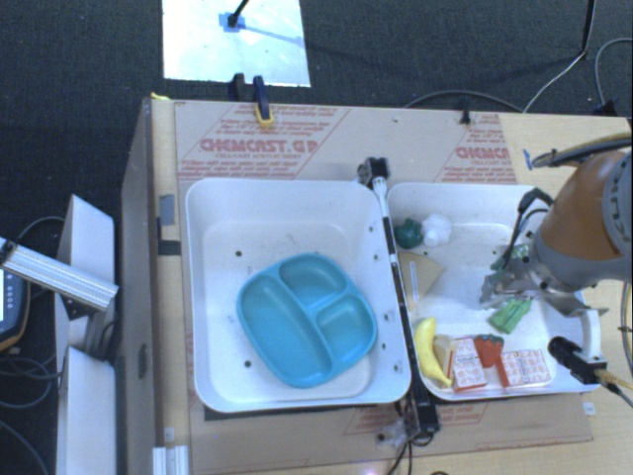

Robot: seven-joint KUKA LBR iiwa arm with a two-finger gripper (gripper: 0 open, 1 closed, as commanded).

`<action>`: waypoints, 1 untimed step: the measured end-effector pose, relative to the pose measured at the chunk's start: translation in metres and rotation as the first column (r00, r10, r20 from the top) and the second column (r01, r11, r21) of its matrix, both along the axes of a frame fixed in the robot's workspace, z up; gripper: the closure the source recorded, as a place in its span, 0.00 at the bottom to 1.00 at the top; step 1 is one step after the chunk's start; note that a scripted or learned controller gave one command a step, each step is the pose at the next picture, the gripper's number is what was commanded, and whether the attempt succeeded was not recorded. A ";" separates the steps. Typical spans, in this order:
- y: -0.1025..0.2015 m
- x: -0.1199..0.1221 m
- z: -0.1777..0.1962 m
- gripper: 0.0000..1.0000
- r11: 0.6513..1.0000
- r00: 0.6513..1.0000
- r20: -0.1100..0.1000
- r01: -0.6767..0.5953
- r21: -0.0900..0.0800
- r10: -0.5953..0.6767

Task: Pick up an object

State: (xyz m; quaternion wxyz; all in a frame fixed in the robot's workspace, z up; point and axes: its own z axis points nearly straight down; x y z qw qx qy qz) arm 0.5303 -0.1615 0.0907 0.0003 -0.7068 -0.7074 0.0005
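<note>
The right bin [475,209] holds several small things. A light green block [510,316] lies near its right side. My gripper [502,290] hangs right over the block's upper end, reaching in from the right under the orange-banded wrist [584,216]. Along the front wall lie a yellow banana [427,349], a small red piece [489,348] and two red-and-white packets [467,364] [525,367]. A dark green ball [408,233] and a white ball [435,229] sit at the back left. A tan card [423,270] lies beside the divider.
The left bin [198,295] carries a blue divided plate [307,317] in its middle. The middle of the right bin's floor [460,290] is bare. Cables run behind the bench at the top right.
</note>
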 end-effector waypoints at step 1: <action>-0.046 -0.044 0.051 0.00 1.000 1.000 0.004 0.000 -0.002 0.000</action>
